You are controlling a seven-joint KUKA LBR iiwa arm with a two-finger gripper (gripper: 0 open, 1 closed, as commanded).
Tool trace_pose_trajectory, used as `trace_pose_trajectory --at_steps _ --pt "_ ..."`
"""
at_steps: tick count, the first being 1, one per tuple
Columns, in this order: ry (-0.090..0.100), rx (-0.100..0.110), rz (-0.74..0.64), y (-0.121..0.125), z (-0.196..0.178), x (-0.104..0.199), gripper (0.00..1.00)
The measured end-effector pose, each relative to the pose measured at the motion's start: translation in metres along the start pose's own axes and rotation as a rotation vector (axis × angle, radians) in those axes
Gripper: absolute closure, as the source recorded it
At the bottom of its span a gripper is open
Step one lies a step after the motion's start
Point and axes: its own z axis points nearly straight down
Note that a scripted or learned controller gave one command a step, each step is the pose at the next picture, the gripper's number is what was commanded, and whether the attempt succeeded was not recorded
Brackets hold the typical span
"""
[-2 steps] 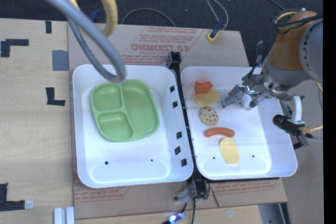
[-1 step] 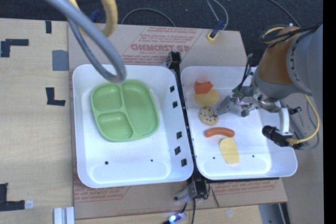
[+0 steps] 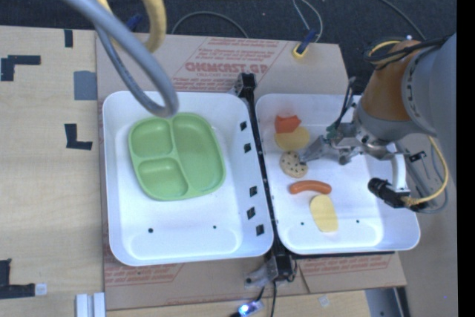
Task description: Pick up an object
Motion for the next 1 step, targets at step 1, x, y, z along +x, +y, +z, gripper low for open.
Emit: trace_pose_trajectory --at_steps 1 --pt "0.008 -0.001 -0.002 0.0013 -0.0099 0.0037 1.0"
